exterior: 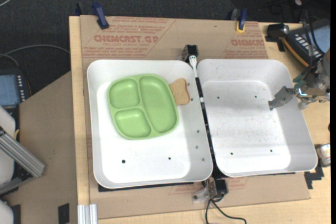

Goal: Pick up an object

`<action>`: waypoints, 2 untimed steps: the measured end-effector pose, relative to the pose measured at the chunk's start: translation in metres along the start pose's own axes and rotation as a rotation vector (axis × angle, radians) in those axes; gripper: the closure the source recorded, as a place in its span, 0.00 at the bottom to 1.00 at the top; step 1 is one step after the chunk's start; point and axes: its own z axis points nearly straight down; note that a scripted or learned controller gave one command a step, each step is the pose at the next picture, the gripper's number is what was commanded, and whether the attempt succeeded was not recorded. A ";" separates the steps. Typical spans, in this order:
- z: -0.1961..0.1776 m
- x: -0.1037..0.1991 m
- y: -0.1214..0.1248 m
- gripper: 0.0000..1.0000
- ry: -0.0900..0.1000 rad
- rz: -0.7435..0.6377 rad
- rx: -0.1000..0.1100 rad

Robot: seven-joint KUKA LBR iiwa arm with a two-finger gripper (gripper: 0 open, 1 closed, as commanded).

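Grey gripper (282, 97) above right bin (247, 160).

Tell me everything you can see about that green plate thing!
The green plate is a light green tray that looks like plastic, with rounded corners and three sunken sections: one long, two smaller. It lies flat and slightly turned in the left bin, toward the bin's back. Nothing sits in its sections. A tan, bread-like piece touches its right edge.

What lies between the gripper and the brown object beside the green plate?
In the camera view, between the gripper and the brown object lie bare floor of the right bin and the black seam joining both bins.
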 end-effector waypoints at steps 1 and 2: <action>-0.266 -0.008 -0.023 0.00 -0.008 -0.001 -0.022; -0.267 -0.007 -0.022 1.00 -0.005 -0.002 -0.008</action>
